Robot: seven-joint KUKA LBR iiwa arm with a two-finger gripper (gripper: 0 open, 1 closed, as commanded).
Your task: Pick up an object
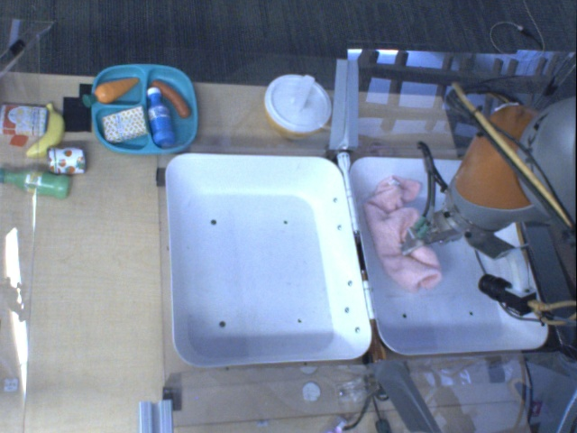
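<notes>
Gripper [421, 235] down on pink cloth [401, 233], three o'clock in right bin [469, 332]; jaw state impossible to tell. Grasp step; next, a straight lift.

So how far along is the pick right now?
Done: the arm has reached into the right bin, and the end effector is down at the pink cloth. In hand: the grasp itself, though a hold can't be confirmed. Left: lifting it; the cloth lies on the bin floor.

Tool [420, 235] down in right bin [469, 332], touching pink cloth [397, 233]; left bin [261, 260] beside it.
</notes>
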